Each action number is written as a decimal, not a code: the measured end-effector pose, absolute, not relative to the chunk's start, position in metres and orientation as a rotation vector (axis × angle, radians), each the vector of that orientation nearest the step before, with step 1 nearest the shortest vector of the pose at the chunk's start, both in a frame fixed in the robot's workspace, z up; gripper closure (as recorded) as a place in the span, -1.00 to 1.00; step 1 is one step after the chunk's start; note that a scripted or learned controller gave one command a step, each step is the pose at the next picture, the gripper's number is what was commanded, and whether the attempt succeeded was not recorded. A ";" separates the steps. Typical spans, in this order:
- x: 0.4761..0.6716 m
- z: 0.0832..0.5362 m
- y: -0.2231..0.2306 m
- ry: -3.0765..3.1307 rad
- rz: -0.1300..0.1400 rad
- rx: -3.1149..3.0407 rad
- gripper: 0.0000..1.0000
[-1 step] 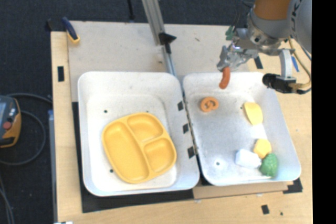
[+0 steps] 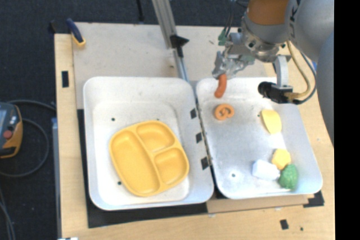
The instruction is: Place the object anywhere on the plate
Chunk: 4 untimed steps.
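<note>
A yellow plate [image 2: 148,157] with three compartments lies in the left bin [image 2: 101,98]. My gripper [image 2: 223,73] hangs over the far left corner of the right bin [image 2: 242,160], shut on an orange-red sausage [image 2: 221,87] that dangles upright from its fingers, above the bin floor. The sausage is well to the right of the plate, beyond the divide between the bins.
In the right bin lie an orange pretzel-like ring [image 2: 224,112], a yellow wedge [image 2: 271,121], a small yellow piece [image 2: 281,157], a white block [image 2: 263,170] and a green broccoli [image 2: 288,177]. A metal post [image 2: 163,14] rises behind the bins.
</note>
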<state>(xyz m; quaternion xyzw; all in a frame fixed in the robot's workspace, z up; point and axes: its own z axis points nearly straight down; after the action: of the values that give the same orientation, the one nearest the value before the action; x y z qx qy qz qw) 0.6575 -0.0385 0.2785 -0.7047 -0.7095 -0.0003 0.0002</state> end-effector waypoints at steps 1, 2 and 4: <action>0.665 0.280 0.012 -2.230 -0.002 -2.216 1.00; 0.677 0.276 0.060 -2.229 -0.003 -2.216 1.00; 0.684 0.251 0.162 -2.229 -0.003 -2.215 1.00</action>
<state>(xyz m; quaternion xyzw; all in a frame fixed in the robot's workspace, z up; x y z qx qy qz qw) 0.6843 0.1622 0.2506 -0.7049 -0.7093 -0.0010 -0.0005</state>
